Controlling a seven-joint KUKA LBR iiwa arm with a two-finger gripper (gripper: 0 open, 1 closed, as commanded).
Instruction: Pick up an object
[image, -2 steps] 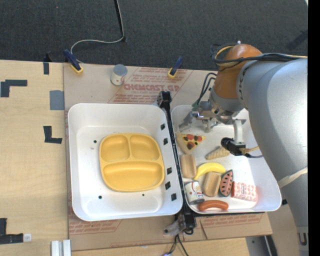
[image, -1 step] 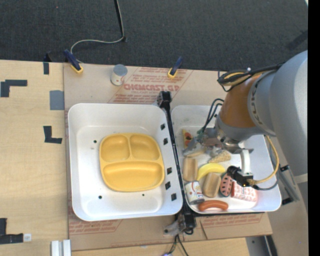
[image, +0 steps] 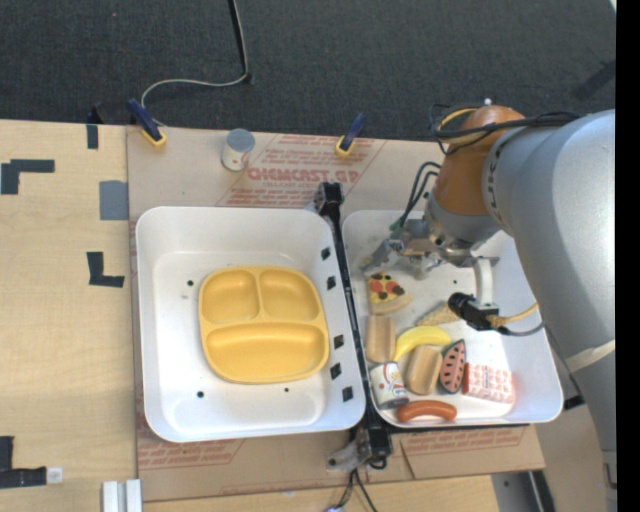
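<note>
My gripper (image: 405, 258) hangs low over the far end of the right bin (image: 530, 400), open, with nothing between its fingers. Just in front of it lies a toy pizza slice (image: 387, 290). Closer to the camera sits a cluster: a tan bread piece (image: 379, 338), a yellow banana (image: 422, 338), a bread roll (image: 422, 371), a watermelon slice (image: 453, 367), a red-and-white packet (image: 489, 384), a small can (image: 388, 380) and a red sausage (image: 427, 411). The wrist and arm cover the bin's far right corner.
The left bin (image: 160, 300) holds a yellow divided plate (image: 265, 325). A black clip strip (image: 340, 290) runs along the shared rim between the bins. Behind the bins stand a small grey cylinder (image: 237, 150) and two blue-and-yellow clamps (image: 147, 122).
</note>
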